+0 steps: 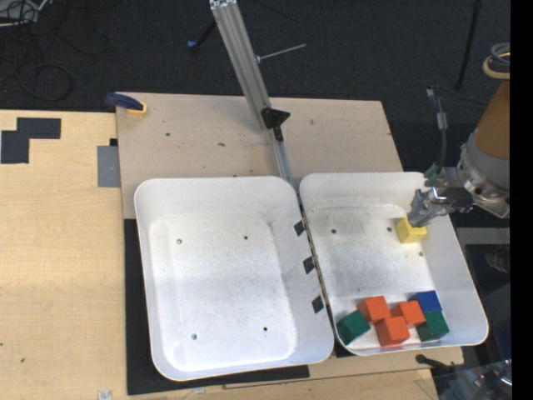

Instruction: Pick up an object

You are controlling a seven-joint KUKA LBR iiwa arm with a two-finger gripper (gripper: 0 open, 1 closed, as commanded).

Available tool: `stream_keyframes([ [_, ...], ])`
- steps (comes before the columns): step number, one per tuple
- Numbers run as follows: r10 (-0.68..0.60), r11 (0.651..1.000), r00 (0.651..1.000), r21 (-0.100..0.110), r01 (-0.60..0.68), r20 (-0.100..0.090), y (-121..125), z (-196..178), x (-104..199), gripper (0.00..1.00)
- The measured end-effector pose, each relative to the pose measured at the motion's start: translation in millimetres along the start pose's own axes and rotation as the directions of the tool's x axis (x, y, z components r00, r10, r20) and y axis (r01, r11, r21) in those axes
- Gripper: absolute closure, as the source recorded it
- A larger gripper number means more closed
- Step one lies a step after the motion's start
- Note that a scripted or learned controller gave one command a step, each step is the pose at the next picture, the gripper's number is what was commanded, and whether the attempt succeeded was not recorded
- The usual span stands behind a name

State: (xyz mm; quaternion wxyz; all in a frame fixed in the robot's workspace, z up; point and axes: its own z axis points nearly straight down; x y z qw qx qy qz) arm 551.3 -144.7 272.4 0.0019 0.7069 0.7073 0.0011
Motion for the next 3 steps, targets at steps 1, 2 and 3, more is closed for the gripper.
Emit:
stream_keyframes([
  [1,-0.001,1.000,1.000,0.004,0.001,-0.001,0,-20,-1,1.00],
  [2,-0.003,1.000,1.000,0.009,0.003,-0.004,-1,2,50,1.00],
  [3,-0.003,1.000,1.000,0.009,0.003,-0.004,-5,22,100,1.00],
])
